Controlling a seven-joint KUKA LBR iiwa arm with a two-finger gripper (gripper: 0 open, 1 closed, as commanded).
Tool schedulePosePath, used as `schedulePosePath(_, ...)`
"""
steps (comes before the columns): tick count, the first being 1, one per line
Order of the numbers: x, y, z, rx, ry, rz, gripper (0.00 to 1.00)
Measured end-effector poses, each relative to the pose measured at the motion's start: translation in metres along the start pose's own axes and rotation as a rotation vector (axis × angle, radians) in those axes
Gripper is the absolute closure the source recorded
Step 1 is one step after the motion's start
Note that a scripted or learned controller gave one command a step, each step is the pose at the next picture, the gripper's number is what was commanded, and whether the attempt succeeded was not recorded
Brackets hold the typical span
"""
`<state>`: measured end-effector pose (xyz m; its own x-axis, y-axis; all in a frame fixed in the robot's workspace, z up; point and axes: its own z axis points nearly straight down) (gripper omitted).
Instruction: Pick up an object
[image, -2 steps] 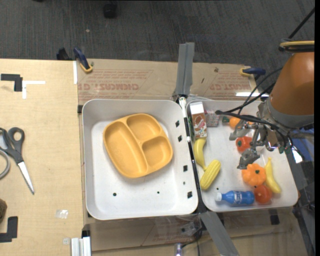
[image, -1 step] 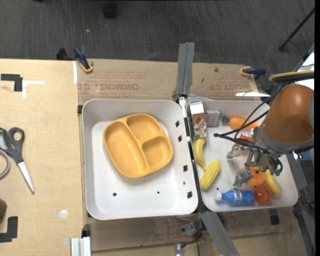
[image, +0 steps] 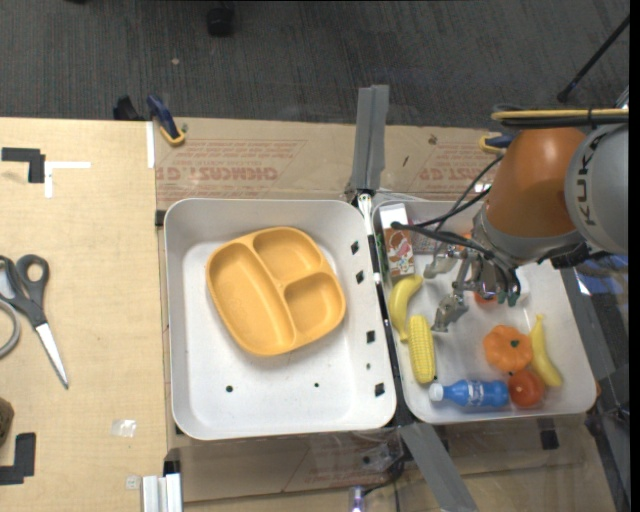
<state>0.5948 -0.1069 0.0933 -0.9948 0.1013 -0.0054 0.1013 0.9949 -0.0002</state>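
At the far left, at nine o'clock on the bench, we note scissors (image: 35, 310) lying well apart from the work; next comes the left bin (image: 180, 330), bearing a yellow divided plate (image: 275, 290) slightly above its centre; we then reach the right bin (image: 570, 400), where the candidate objects lie. A banana (image: 403, 300) and a corn cob (image: 421, 347) sit along the nine o'clock wall, a small packet (image: 399, 250) at eleven o'clock, a blue bottle (image: 472, 394) at six o'clock, and an orange pumpkin (image: 506, 348), a tomato (image: 527, 388) and a second banana (image: 544, 352) toward four o'clock. The gripper (image: 452, 305) hangs near the bin's centre, just right of the corn cob; we cannot tell whether the jaws stand apart or together, and nothing is seen between them. We judge the risks thus: a descent here may meet bare floor; the corn cob, being round, may roll away; objects hugging the wall leave no room for a finger. Open floor lies around the bin's centre and at one o'clock.
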Motion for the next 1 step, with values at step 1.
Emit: schedulePosePath(1,0.0807,-0.0286,0.0005,0.0,0.002,-0.046,0.0)
